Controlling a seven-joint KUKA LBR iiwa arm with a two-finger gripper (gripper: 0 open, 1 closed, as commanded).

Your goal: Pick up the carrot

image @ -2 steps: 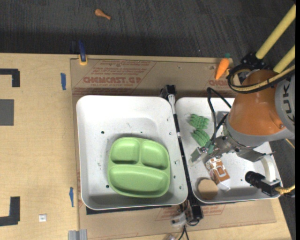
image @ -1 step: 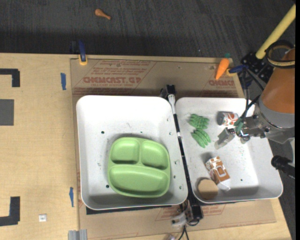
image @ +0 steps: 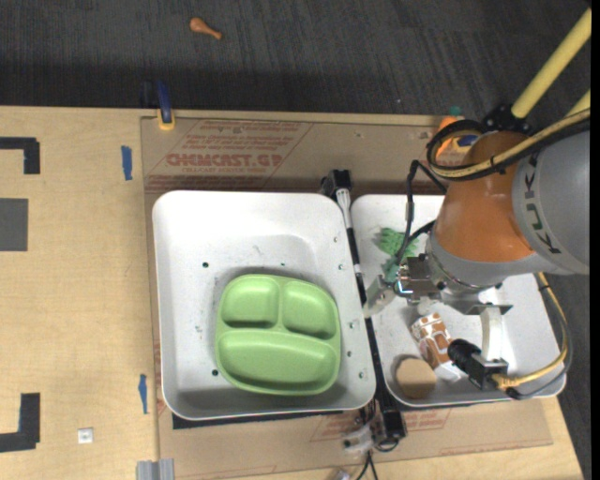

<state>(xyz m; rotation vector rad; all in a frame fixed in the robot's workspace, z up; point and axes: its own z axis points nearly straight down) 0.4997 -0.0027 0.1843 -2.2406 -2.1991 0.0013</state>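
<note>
The arm, with its orange band (image: 478,220), hangs over the right bin (image: 539,375). Its gripper (image: 392,286) sits low at that bin's left wall, near the divider between the bins. A green leafy piece (image: 394,241), possibly the carrot's top, pokes out just above the gripper, against the wrist. No orange carrot body shows there; the arm covers that part of the bin.
A green divided plate (image: 278,331) lies in the left bin (image: 248,220). In the right bin's front part lie a brown striped piece (image: 431,337) and a tan round item (image: 415,376). A small orange carrot-shaped thing (image: 204,28) lies on the dark floor beyond the bench.
</note>
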